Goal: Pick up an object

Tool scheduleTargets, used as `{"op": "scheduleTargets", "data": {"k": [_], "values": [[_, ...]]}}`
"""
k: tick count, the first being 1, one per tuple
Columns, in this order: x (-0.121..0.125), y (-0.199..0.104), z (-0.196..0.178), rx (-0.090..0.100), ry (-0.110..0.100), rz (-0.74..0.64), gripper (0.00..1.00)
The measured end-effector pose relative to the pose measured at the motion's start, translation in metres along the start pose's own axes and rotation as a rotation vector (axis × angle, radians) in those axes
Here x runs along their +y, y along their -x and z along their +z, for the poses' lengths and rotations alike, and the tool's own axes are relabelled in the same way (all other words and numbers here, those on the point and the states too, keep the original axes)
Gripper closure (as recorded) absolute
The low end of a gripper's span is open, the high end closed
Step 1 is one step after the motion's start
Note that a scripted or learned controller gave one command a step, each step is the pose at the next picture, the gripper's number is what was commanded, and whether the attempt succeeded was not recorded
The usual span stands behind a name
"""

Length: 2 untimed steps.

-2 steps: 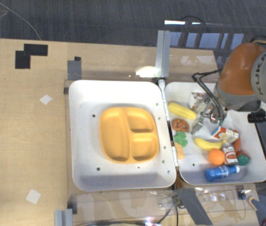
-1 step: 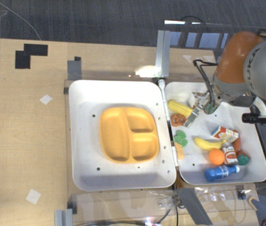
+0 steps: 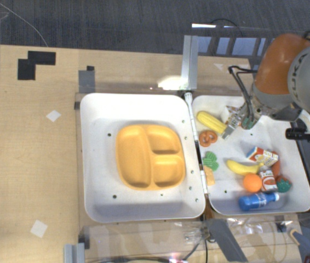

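I am watching the gripper point(image 3: 235, 121) hanging over the upper part of the right bin point(image 3: 303, 201), just beside the corn cob point(image 3: 211, 122). I cannot tell how it is set, and nothing appears to be caught in it; the metal parts there are blurring together at this angle.

The pickable toys are all sitting in that right bin, clustered toward its left and lower side, which is giving the arm open floor on the upper right to come down through. The corn cob is lying slantwise, yellow and bumpy. Below it is a small red ring-shaped piece point(image 3: 207, 138), possibly a pretzel or a tomato slice. A smooth curved banana point(image 3: 241, 167) is touching a round orange point(image 3: 252, 183), with a blue bottle point(image 3: 259, 201) lying flat beneath them.

The left bin point(image 3: 97, 201) is holding a glossy yellow divided plate point(image 3: 148, 156), hard plastic with three rounded compartments.
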<state>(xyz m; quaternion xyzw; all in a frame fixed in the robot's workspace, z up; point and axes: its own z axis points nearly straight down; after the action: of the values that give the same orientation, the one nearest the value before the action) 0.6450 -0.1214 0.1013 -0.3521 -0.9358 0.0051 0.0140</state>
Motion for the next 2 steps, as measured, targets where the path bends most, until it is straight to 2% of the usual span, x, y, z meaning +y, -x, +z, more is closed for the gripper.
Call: {"op": "scheduleTargets", "data": {"k": [1, 2], "values": [[0.007, -0.064, -0.133, -0.043, 0.028, -0.238, 1.0], [0.057, -0.042, -0.132, -0.024, 0.029, 0.355, 1.0]]}}
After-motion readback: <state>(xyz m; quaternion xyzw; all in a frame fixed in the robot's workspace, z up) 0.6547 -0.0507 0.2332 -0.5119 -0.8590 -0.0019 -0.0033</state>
